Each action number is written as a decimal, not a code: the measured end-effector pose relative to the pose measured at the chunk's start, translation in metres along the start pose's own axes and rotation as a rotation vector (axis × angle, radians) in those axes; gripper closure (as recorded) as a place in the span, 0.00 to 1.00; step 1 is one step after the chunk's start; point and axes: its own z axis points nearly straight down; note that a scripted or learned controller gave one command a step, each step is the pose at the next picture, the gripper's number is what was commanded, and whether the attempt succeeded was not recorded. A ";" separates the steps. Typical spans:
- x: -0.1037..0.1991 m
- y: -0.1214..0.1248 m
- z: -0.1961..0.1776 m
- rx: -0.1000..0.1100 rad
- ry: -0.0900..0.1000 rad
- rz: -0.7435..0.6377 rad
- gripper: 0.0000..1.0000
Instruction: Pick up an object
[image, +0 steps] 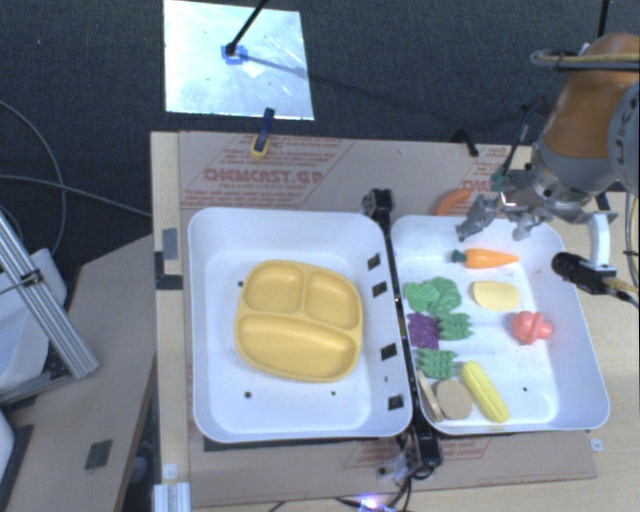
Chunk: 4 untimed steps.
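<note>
Fingers (472, 224) look spread and empty, the gripper (497, 216) poised over the right bin's (585, 380) far edge just above the carrot (488, 258), probably lining up a grab. Yellow tray (298, 320) sits alone in the left bin (215, 400).

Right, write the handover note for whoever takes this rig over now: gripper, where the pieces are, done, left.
Gripper: open, holding nothing, hovering over the far edge of the right bin, just above the carrot.
Right bin holds the toy food: carrot at the far end, green leafy piece, pale yellow piece, purple grapes, pink piece, corn near the front.
Left bin: yellow divided plate.
Done: nothing picked yet.
Left: close on one piece, the carrot being nearest, and lift it.
</note>
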 end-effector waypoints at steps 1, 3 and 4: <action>-0.050 -0.032 0.114 0.010 0.000 0.006 0.00; 0.000 -0.050 0.139 -0.005 0.004 -0.010 0.00; 0.021 -0.120 0.140 0.001 -0.001 0.004 0.00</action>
